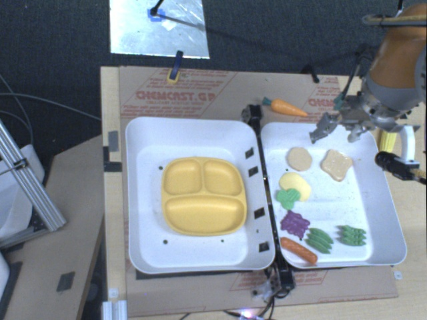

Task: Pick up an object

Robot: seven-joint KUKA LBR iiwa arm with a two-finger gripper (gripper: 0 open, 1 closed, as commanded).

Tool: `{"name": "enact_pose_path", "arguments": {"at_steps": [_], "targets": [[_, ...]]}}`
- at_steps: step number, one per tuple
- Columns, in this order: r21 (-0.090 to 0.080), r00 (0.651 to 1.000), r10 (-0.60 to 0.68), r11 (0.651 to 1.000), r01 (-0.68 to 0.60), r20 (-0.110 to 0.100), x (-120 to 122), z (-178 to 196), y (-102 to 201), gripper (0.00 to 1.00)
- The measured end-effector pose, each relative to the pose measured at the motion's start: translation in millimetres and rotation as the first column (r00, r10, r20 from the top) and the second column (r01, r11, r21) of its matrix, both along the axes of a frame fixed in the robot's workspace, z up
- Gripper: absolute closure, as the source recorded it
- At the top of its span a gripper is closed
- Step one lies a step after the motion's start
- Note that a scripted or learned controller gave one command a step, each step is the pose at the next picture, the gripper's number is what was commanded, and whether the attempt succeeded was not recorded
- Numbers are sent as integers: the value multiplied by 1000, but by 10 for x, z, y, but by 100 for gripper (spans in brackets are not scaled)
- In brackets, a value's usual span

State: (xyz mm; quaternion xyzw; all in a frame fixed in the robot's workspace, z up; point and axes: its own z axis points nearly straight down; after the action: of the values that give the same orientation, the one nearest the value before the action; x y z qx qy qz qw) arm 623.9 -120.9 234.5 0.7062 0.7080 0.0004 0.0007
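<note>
The counter (87,179) carries a brown printed cardboard sheet (200,92) under two shallow white bins side by side. The left white bin (143,199), centre of the frame, holds a yellow plastic plate with three compartments (203,196), lying flat in its middle. The right white bin (380,212), right of centre, holds the small toy foods.

The grey arm with its orange band (399,49) reaches in at the upper right. Its end effector (339,127) hangs over the upper edge of the right bin, its two fingers spread apart with nothing between them, above and apart from the foods.

In the right bin, from larger to smaller: a tan bread-slice shape (336,165) at upper right; a round beige cookie-like disc (299,159) just left of it; a pale yellow rounded piece (297,185) below the disc, touching a small green leafy piece (287,197) at its lower left; a purple ridged piece (294,224) beneath that; an orange sausage-like piece (299,250) at the bin's lower left corner; two green pea-pod pieces (319,240) (351,235) along the lower part.

An orange toy carrot with a green top (285,107) lies on the cardboard outside the bins, just above the right bin's upper left corner.

A shiny foil square (159,17) sits at the top left of the frame.
</note>
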Motion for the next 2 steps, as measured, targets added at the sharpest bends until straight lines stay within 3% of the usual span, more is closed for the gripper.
{"name": "enact_pose_path", "arguments": {"at_steps": [1, 2], "targets": [[3, 1000, 4, 1000, -4, -10, 84, -1226, 342, 0], [3, 1000, 4, 1000, -4, 1, -650, -461, 765, 0]]}}
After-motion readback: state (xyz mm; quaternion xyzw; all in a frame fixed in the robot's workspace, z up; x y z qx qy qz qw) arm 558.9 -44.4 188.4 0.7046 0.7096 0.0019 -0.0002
